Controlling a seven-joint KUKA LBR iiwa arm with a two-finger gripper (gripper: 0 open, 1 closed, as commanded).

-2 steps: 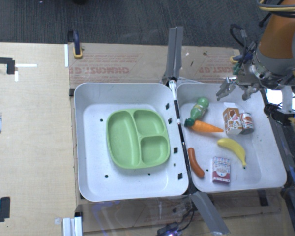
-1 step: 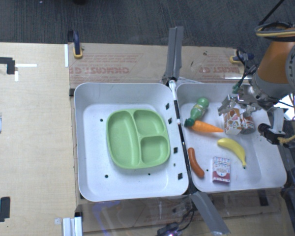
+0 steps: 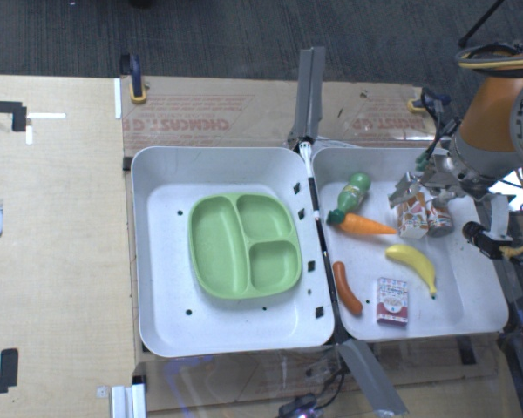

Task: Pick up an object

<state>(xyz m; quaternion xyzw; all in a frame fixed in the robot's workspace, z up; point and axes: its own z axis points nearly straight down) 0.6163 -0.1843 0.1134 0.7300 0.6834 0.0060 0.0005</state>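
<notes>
My gripper (image 3: pixel 418 192) reaches in from the right, over the upper right part of the right bin (image 3: pixel 484 316). Directly below it, touching or nearly touching, lies a white and brown carton (image 3: pixel 416 219). Left of the carton an orange carrot (image 3: pixel 366 225) lies pointing right, with a green bottle (image 3: pixel 352 192) just above it. A yellow banana (image 3: pixel 415 265) curves below the carton. Near the bin's front are a red sausage (image 3: pixel 347 287) and a small red and white box (image 3: pixel 392 300).
The left bin (image 3: pixel 157 320) holds a green divided plate (image 3: pixel 244 246). A ridge (image 3: pixel 312 207) separates the two bins. The arm's orange band (image 3: pixel 492 116) and grey wrist hang over the right bin's far right corner. Bare bin floor lies right of the banana.
</notes>
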